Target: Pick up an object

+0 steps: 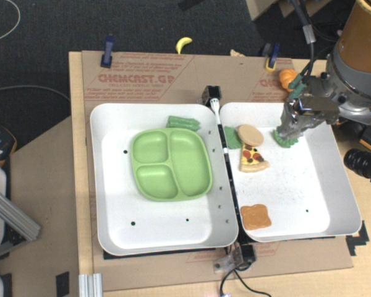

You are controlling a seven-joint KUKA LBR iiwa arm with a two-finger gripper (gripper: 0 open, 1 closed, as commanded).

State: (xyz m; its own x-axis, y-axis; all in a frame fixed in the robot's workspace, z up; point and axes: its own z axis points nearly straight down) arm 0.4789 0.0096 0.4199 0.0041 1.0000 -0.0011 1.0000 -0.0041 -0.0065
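Observation:
My gripper (290, 130) is low over the far part of the right bin (321, 184), directly above a small green object (286, 141) that lies on the bin floor. The green object shows just below the gripper's tip and appears to touch it. Left of it lie a tan round piece (250, 134), a toy pizza slice (252, 158) and a green leaf-like piece (232, 138) near the bin's left wall. A brown toast-like piece (255, 216) rests at the near left corner of the same bin.
The left bin (111, 215) holds a green divided plate (171, 164) with a green piece (183, 123) behind it. Outside the bins are an orange ball (287, 78), a yellow banana (183, 43) and blue clamps (107, 51) on the cardboard's far edge.

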